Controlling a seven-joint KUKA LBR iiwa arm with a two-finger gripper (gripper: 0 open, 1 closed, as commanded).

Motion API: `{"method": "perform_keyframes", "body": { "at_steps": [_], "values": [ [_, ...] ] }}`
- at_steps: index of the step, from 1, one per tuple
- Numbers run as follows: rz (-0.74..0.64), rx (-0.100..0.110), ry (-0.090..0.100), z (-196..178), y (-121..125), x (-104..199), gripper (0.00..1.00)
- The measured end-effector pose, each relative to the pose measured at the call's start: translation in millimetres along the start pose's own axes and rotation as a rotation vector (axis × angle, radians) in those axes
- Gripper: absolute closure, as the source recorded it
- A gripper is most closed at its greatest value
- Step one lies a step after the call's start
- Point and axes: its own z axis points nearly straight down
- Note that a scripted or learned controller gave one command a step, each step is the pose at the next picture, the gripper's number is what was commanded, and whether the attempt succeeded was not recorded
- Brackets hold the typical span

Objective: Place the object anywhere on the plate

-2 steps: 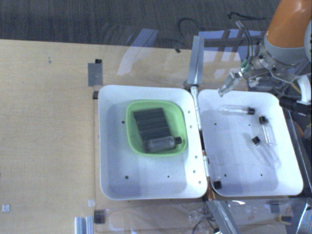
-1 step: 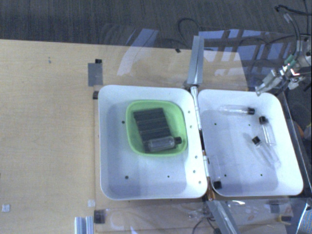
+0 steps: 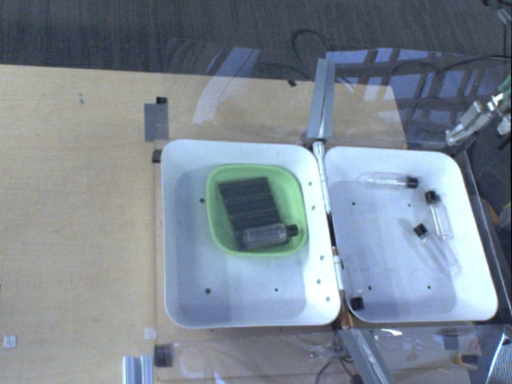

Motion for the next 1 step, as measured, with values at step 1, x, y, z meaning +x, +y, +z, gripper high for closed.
{"method": "perform_keyframes", "body": {
  "at_steps": [1],
  "values": [
    [-0.119,-0.002,-0.001,-57.1,35.4,-6.2,0.0]
  ]
}}
